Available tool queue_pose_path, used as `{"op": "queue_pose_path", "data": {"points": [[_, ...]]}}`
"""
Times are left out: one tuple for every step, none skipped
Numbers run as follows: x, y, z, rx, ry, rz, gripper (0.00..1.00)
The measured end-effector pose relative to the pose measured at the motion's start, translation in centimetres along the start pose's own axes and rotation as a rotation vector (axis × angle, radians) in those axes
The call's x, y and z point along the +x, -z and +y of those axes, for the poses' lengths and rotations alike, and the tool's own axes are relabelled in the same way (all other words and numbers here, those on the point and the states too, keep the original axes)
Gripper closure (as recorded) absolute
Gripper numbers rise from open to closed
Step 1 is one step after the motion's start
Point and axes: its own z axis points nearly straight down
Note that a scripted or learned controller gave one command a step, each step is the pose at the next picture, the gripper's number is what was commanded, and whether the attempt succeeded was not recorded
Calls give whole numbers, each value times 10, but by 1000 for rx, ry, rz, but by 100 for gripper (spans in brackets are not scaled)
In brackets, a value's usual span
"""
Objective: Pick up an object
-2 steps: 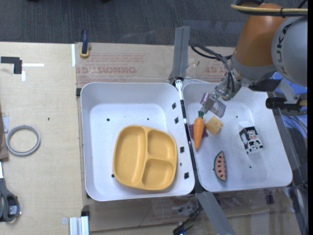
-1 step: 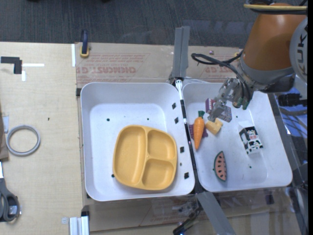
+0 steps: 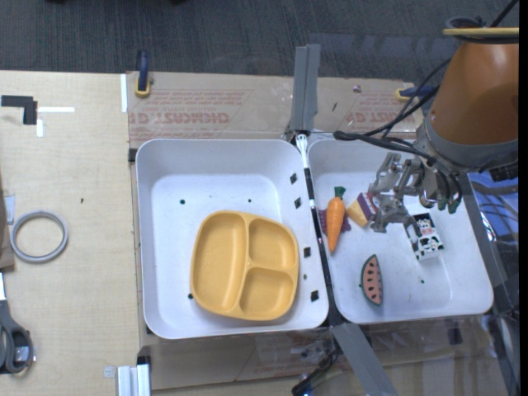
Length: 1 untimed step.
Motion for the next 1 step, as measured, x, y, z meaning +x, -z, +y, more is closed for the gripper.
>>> {"op": "queue_pose_path", "data": {"points": [[4,72,7,-1,307,-3,100]]}}
